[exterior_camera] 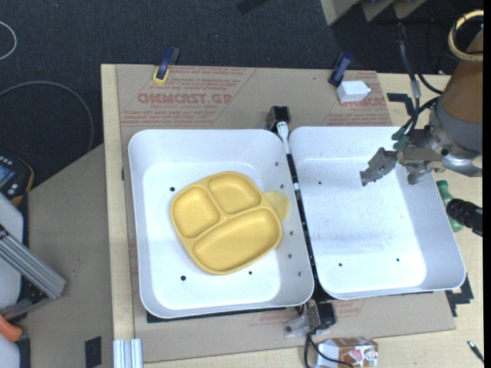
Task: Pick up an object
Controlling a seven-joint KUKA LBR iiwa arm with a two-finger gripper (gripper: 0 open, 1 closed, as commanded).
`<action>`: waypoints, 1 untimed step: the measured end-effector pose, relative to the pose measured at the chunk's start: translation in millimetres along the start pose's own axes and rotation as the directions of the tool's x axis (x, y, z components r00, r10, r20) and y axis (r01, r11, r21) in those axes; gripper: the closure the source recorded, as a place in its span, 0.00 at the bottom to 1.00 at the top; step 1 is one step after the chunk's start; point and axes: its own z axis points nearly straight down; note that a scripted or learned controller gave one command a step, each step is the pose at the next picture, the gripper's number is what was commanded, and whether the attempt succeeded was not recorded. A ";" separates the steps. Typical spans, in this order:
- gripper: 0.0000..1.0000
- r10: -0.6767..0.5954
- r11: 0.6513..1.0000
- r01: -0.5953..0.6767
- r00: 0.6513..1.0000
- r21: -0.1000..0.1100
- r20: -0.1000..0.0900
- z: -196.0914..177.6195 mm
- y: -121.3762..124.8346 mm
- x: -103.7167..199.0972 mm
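- Here, the gripper [391, 169] hangs over the upper part of the right bin [383, 271], in the right half of the frame; its two dark fingers [374, 167] splay apart, one reaching toward frame left and one nearer the wrist, and nothing sits between them.
- The fingers are above the white floor of that bin, near its upper right corner, and whether they touch the floor I cannot tell.
- Behind them the grey wrist leads to the arm [464, 106], which enters from the right edge of the frame, with its orange band showing at upper right.
- The yellow divided plate [226, 221], with three compartments, lies flat in the middle of the left bin [153, 205], in the centre-left of the frame and well apart from the gripper.
- A paler yellow piece [278, 203] peeks out from under the plate's right edge, close to the wall between the two bins.
- The bins sit side by side, touching along a dark seam, on a brown cardboard sheet [230, 90] printed with red lettering, which covers the surface.
- A yellow and blue clamp [163, 66] grips the sheet's top edge at upper left, and a small white block [353, 91] lies near its upper right.
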 end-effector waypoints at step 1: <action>0.00 -0.002 1.000 0.002 1.000 -0.001 0.000 -79.8 -54.4 82.1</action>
